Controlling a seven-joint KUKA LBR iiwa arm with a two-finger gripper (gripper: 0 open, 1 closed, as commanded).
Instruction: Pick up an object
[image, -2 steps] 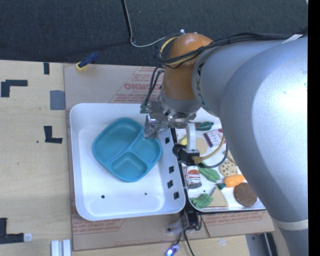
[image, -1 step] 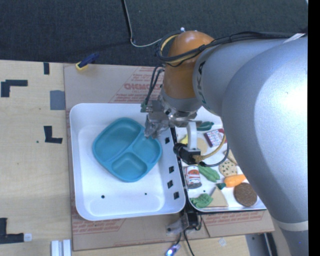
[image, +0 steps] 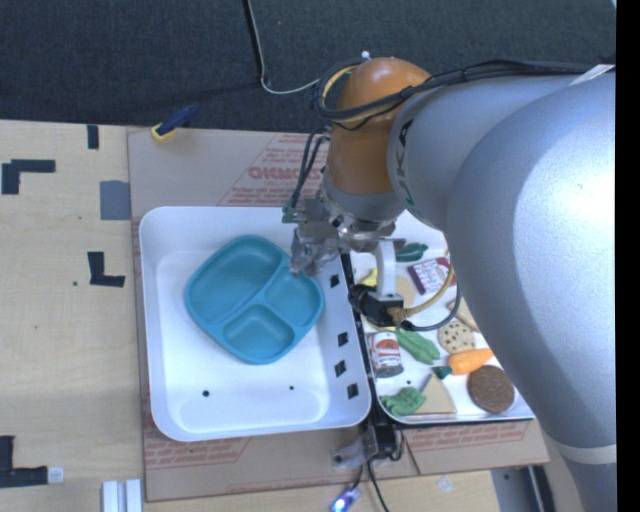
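Observation:
A teal divided plate (image: 252, 298) lies flat in the left bin (image: 175, 330), toward its upper middle. My gripper (image: 303, 260) hangs over the plate's right rim, close to the wall between the bins. The orange wrist band (image: 365, 130) sits right above it. The right bin (image: 470, 415) holds several small items: a soup can (image: 386, 352), a brown round cookie (image: 491, 388), a carrot (image: 468, 361), green vegetables (image: 418, 346) and a red-and-white packet (image: 428, 273). The arm covers much of that bin.
The large grey arm (image: 540, 250) fills the right side of the view. Both bins rest on a cardboard sheet (image: 200, 165) on the wooden bench. A blue and yellow clip (image: 174, 121) lies near the cardboard's top left corner. Cables run along the divider.

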